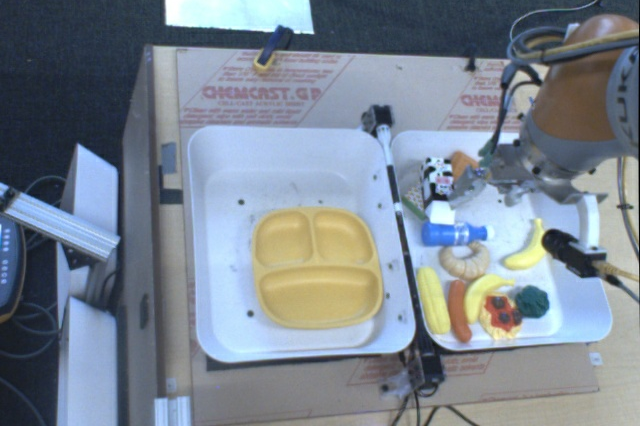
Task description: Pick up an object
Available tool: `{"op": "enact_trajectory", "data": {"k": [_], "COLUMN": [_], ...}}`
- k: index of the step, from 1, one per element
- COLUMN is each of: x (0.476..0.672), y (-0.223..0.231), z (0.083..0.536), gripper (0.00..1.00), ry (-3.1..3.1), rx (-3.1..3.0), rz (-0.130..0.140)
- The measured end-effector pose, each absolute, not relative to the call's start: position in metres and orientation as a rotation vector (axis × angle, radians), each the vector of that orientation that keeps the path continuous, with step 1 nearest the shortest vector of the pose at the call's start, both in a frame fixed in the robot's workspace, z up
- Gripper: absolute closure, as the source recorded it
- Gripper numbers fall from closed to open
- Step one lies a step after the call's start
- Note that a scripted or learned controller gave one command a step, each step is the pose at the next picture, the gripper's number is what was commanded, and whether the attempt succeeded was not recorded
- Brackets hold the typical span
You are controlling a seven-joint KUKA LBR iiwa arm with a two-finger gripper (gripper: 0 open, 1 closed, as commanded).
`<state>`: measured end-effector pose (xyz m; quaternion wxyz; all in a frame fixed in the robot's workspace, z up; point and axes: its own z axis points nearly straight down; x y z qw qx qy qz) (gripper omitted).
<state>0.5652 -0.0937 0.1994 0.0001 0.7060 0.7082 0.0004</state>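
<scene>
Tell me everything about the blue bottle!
The blue bottle is a small toy that looks like plastic, with a blue body and white at both ends. It lies on its side in the right bin, pointing across it. A tan ring-shaped toy sits right against it below. The gripper is above it, not touching.

— What lies in the right bin [600, 314]?

— Toy food, mostly toward its near edge. A blue bottle [452, 234] with a white cap lies on its side near the middle. Just beside it, nearer, sits a tan ring-shaped pastry [465, 260].

— And along the near edge?

— A corn cob [432, 299] by the left wall, an orange-red sausage [459, 309] beside it, a pizza slice [501, 313], then green broccoli [533, 300] toward the right.

— Any bananas?

— Two: one banana [527, 251] right of the pastry, a second banana [486, 286] touching the pizza. A black-and-white cow toy [437, 178] and an orange piece [464, 161] sit near the far edge.
</scene>
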Motion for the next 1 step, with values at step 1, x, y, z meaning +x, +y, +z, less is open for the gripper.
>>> {"op": "enact_trajectory", "data": {"k": [1], "x": [0.4877], "y": [-0.0879], "z": [0.1405], "gripper": [0.0], "ry": [2.223], "rx": [2.221], "rz": [0.0]}}
